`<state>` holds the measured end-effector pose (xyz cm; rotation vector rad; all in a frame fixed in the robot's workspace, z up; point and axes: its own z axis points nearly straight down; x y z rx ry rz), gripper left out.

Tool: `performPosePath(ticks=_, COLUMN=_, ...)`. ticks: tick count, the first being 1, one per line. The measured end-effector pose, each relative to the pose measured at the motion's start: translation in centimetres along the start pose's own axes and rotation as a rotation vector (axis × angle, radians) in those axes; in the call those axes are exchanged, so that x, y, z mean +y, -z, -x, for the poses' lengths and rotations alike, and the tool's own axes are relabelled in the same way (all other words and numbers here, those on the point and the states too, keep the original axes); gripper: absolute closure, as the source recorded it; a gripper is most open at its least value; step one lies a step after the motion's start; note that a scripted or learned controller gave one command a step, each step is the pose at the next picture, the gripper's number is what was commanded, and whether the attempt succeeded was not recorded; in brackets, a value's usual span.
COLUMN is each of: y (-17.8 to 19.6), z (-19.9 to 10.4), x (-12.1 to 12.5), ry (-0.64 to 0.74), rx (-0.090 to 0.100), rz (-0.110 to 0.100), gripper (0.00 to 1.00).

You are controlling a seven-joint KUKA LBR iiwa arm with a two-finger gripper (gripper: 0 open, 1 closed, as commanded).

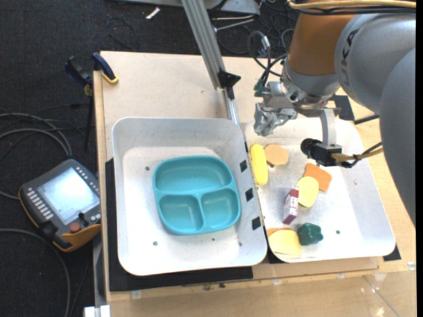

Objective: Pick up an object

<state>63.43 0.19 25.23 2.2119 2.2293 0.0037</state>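
Banana (pixel 259 164) below KUKA-lettered arm (pixel 370 38)

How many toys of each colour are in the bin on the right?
Yellow: 3, the long banana-like piece, the small wedge and the flat slice
Orange: 1, the orange block
Tan: 1, the round cookie-like piece
Green: 1, the green lump
Red and white: 1, the little packet
Total: 7

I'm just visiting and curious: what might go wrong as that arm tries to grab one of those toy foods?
The gripper hangs near the right bin's back left corner, close to the wall, so it could bump the rim. The banana lies along that wall, awkward to close on. The other toys sit crowded together, so a grab could knock the neighbours.
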Motion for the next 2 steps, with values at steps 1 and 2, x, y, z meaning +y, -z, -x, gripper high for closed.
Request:
performPosePath(ticks=1, y=-1.4, z=-4.4, x=1.1, ry=-0.001, rx=-0.001, rz=-0.001, gripper=1.0)
performPosePath(ticks=2, y=-2.5, z=-9.6, x=1.8, ry=0.0, rx=0.0, rz=-0.002, gripper=1.0)
